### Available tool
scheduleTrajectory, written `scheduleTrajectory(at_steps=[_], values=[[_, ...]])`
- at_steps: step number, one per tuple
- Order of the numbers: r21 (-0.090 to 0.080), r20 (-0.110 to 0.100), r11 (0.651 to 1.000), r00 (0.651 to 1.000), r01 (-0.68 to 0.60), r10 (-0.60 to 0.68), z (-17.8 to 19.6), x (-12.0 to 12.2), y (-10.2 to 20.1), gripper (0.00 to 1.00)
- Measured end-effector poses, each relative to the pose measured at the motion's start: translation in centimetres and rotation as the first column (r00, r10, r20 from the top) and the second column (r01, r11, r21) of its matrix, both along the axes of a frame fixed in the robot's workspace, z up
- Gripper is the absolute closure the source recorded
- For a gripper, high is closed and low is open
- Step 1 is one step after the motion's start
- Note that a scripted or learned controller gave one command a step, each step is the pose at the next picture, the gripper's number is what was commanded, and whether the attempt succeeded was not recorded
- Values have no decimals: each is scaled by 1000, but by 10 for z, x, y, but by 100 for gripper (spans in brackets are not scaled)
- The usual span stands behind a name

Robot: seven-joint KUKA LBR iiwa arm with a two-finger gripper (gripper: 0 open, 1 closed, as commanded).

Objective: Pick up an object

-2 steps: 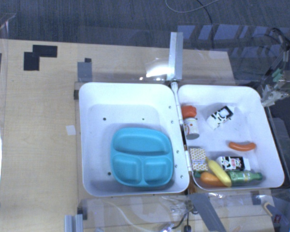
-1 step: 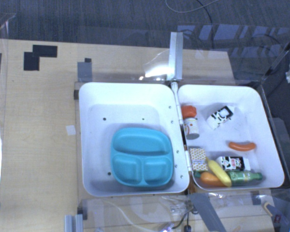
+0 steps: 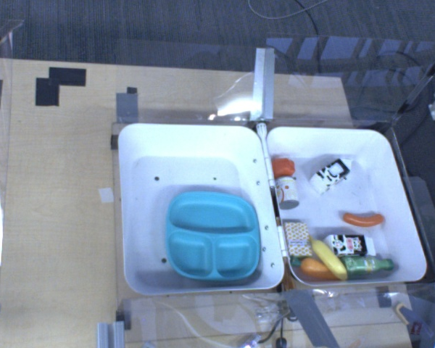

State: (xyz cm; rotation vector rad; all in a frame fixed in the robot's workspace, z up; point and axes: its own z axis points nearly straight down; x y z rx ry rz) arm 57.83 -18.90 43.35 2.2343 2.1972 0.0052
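Note:
The right bin point(image 3: 373, 145) holds several small items. A can with a red lid point(image 3: 284, 180) lies along its left wall. A white carton with black markings point(image 3: 329, 175) sits toward the back. An orange sausage point(image 3: 362, 219) lies at the right. Near the front are a patterned packet point(image 3: 298, 238), a yellow banana point(image 3: 328, 258), an orange fruit point(image 3: 313, 268), a small black and white box point(image 3: 346, 245) and a green bottle point(image 3: 367, 266).
The left bin point(image 3: 159, 151) carries a blue divided tray point(image 3: 212, 234) in its front half. A metal post point(image 3: 264, 85) rises behind the seam between the bins. Clear panels fence the bench, and a cable point(image 3: 304, 6) runs over the dark floor behind.

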Motion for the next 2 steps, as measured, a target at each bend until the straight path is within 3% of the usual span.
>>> scheduleTrajectory(at_steps=[1, 2], values=[[-2, -1, 967, 967, -255, 255, 3, 91, -14, 100], [-3, -2, 884, 884, -468, 467, 3, 92, -15, 100]])
